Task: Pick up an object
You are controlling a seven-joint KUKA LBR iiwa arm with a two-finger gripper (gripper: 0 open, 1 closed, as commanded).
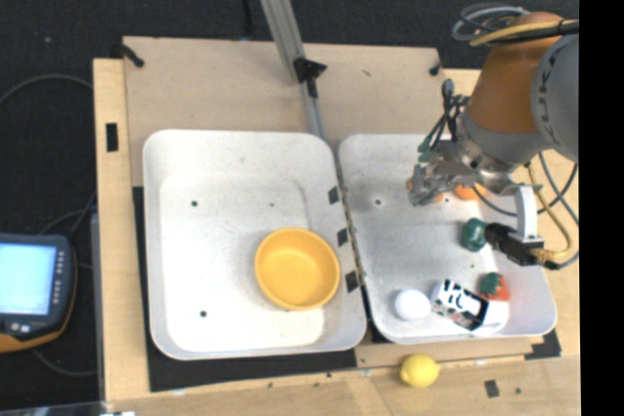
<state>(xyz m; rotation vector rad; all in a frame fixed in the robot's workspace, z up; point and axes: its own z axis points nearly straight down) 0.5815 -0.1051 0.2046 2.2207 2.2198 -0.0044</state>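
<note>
Hanging over the far part of the right bin [390, 239], the pincer [421, 190] points down toward the bin floor, dark and blurred at its tip, so I cannot tell whether it is released or clenched, nor whether it touches the floor. Above it the grey arm [507, 117] rises toward 2 o'clock, bent over the bin's right rim, with the orange band [515, 63] uppermost and cables looping off the wrist.

Outward from the pincer, a small orange piece [468, 193] lies just beside it at 3 o'clock, partly hidden by the wrist. A small green piece [474, 234] sits near, at 4 o'clock. Further off, along the bin's near edge, a white ball [411, 304] lies at 6 o'clock. A black-and-white object [458, 302] lies just beside the ball at 5 o'clock, and a red and green object [495, 285], perhaps a toy strawberry, sits close to that one's right end. These things lie loose on the bin floor, apart from the pincer.

In the left bin [214, 209], at 8 o'clock and well apart, a yellow bowl [297, 268] stands upright near the shared rim. A lemon [419, 370] rests on the bench [195, 83] at 6 o'clock, outside the right bin's near rim. A metal pole [278, 5] slants away at 11 o'clock, and a handheld screen [29, 287] glows at 9 o'clock, off the bench.
</note>
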